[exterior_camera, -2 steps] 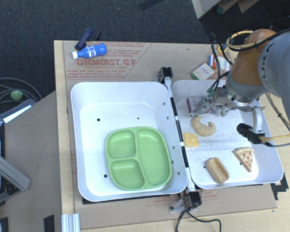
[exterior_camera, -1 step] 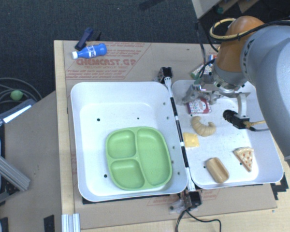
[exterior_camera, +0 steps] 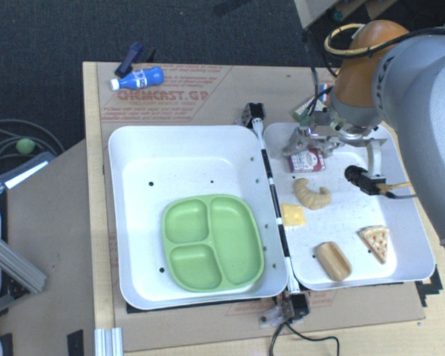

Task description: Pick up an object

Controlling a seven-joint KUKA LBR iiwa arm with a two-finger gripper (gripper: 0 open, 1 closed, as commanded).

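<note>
The pincer is seen just above a crumpled red-and-white packet in the right bin, though how far it is opened cannot be told.

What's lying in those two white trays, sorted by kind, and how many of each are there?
Toy foods: 4 (croissant, yellow cheese block, bread roll, pizza slice)
Plates: 1 (green divided plate)
Packets: 1 (red-and-white packet)
Total: 6
</note>
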